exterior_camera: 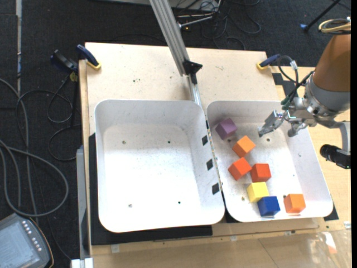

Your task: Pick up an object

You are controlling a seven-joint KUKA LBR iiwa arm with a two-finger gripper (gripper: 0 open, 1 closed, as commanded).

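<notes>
Camera view: fingers [280, 124] spread wide, holding nothing, above right bin [312, 166]; no legible writing.

Two white bins [150, 166], faintly speckled with dark dots, on a pale beige counter [139, 71]. In the right bin: purple cube [226, 128], three orange cubes [244, 146] [240, 168] [294, 203], red-orange cube [260, 172], yellow cube [257, 191], blue cube [269, 206]. Grey arm [329, 96] with orange band. Blue-and-yellow clamps [88, 57] at the counter's far corners. Black floor with dark cables.
</notes>
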